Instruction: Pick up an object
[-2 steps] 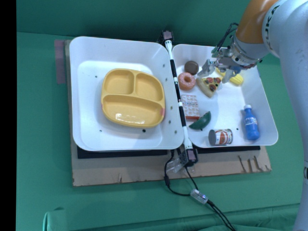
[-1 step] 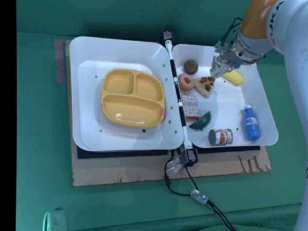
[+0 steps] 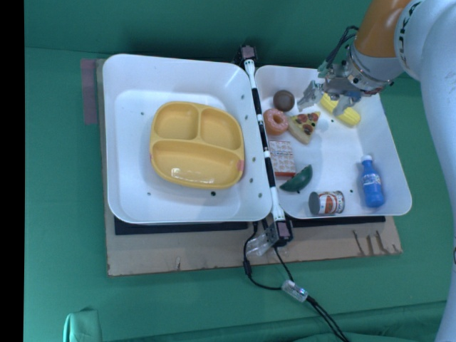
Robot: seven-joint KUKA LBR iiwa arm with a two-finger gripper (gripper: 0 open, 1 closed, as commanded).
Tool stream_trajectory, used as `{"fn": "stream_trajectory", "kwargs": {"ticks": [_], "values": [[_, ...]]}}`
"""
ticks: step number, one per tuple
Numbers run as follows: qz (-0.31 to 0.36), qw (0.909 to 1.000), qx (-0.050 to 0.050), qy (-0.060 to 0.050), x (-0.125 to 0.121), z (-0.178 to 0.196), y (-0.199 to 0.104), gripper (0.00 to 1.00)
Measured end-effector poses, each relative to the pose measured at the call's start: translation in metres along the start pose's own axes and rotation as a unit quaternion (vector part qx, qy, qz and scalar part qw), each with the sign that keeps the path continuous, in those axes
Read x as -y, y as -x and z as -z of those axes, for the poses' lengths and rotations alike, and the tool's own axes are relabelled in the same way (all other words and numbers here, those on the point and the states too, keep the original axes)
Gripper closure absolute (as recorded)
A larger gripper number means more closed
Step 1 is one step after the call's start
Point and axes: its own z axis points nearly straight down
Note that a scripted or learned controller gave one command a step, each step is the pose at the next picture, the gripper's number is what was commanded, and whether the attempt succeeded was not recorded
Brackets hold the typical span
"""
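Two bins [image 3: 121, 127]: one tray [image 3: 197, 145], seven toys.

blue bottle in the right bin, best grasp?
Probably take the blue bottle across its body, below the white cap, coming straight down. It lies flat on the floor of the right bin with its long axis roughly up-down in view, so fingers should close across its narrow width. The tin can lies to its left, apart.

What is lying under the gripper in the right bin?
Under the gripper lies a yellow corn cob on the floor of the right bin. Its lower end shows; the gripper covers its upper part, so contact cannot be judged.
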Motion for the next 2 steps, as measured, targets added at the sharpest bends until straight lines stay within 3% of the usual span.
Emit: {"fn": "stream_trajectory", "kwargs": {"ticks": [1, 2], "values": [[0.005, 0.9999, -0.003, -0.016, -0.051, -0.034, -0.006, 0.0], [0.003, 1.0, 0.0, -0.009, -0.056, -0.015, -0.005, 1.0]]}}
